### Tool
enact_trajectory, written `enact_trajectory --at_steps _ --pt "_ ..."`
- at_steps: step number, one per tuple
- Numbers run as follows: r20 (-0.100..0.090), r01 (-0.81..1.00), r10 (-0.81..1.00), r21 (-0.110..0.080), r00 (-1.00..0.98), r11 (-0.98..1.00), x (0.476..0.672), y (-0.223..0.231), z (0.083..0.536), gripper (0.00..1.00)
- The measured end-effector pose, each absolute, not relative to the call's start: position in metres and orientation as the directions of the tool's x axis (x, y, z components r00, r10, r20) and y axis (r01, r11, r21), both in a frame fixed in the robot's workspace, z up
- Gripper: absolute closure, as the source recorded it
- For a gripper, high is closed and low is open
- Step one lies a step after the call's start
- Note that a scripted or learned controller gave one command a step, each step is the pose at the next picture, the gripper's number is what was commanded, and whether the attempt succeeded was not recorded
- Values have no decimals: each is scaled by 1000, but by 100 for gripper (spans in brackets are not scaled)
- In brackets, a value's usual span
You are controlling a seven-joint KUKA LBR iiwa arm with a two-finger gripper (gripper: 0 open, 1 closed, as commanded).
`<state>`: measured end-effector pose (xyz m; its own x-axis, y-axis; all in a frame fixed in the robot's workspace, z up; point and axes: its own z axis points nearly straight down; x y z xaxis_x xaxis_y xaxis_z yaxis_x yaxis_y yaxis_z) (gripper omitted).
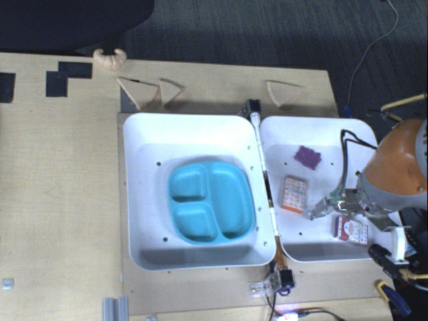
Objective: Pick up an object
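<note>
Reaching into the right bin (294, 131), the hand (328, 206) hangs spread and gripping nothing; the approach step. A card (293, 194) lies just left of it, so it must lower and pinch.

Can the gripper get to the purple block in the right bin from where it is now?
Probably yes. The purple block lies alone on the right bin's floor, apart from the small card, and the gripper hangs over the same bin with nothing between them.
</note>
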<state>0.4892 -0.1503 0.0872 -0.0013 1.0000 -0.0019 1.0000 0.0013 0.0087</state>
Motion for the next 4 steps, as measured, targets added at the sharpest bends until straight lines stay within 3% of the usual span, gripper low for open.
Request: enact_trajectory --at_steps 1,2,3,4 --pt "-3 1000 1000 15 -2 2 492 -150 99 100" --pt "-4 1000 1000 10 -5 6 578 -207 87 100" --pt "1 1000 1000 6 -7 7 577 -205 86 0" --pt "-1 1000 1000 7 -2 2 514 -170 87 0"
